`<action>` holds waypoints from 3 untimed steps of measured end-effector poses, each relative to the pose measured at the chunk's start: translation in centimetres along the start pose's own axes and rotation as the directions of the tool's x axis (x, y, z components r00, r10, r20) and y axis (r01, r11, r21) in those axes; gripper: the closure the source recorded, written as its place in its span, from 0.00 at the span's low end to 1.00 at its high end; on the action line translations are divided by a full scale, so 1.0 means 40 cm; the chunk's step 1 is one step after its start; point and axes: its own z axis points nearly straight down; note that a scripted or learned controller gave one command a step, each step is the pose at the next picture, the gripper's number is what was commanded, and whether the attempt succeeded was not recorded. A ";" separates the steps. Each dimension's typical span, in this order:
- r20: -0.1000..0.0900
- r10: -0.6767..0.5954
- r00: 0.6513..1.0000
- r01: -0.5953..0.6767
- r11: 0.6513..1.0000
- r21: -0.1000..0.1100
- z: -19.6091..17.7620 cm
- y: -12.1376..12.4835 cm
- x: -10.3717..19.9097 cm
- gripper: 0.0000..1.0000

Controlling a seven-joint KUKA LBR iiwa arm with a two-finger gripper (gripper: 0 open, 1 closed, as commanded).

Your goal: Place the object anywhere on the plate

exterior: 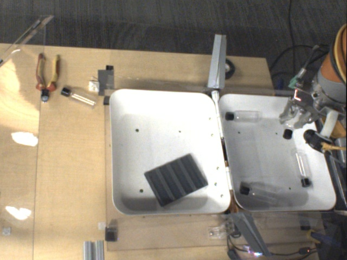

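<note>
Lower frame first: dark ribbed plate lies skewed in the left bin, near its bottom wall, with open floor above it. Candidate objects are in the right bin: clear vial low against the bottom wall, second vial right of centre, third vial at the top left. End effector hovers upper right; we can't tell if it's apart or together. Risks as we see them: vials are round and transparent, so slip or roll; wall-hugging ones leave little room; the carry must clear the rims between the bins.
</note>
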 end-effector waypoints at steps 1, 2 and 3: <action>-0.001 -0.115 0.993 0.115 0.993 0.002 0.006 0.033 0.191 1.00; -0.001 -0.015 1.000 0.015 1.000 0.003 0.036 0.011 0.411 1.00; -0.002 -0.081 0.997 0.081 0.997 0.003 0.037 -0.122 0.573 1.00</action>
